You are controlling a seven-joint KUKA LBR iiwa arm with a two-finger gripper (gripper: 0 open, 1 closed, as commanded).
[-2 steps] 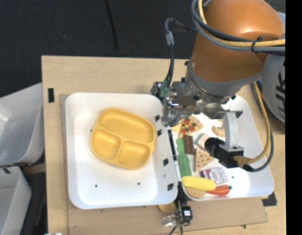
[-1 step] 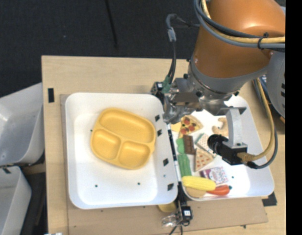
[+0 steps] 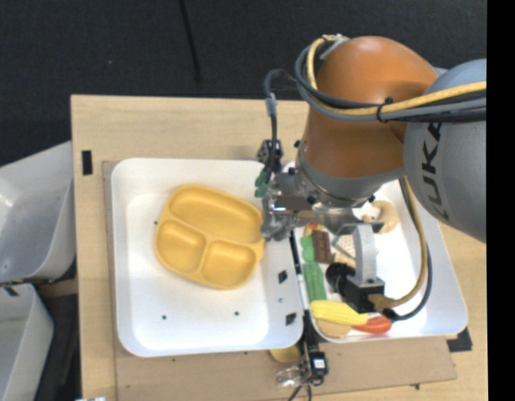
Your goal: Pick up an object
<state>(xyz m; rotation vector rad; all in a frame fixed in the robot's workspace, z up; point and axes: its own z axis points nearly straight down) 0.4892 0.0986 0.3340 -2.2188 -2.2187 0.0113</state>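
My gripper (image 3: 318,222) hangs under the big orange wrist band, low over the left part of the right bin (image 3: 425,307). Right below it lie a brown block (image 3: 321,246) and a green stick-shaped thing (image 3: 313,276). At that bin's front edge rest a yellow banana-like piece (image 3: 337,312) and an orange-red piece (image 3: 373,326). A beige ring (image 3: 386,215) peeks out at the wrist's right. The arm hides much of this bin. A yellow divided plate (image 3: 211,236) lies in the left bin (image 3: 132,307).
The two white bins meet at a ridge (image 3: 289,282) just left of the gripper. Grey and yellow cables loop around the wrist. A small yellow thing (image 3: 284,356) sits on the wooden bench in front of the bins.
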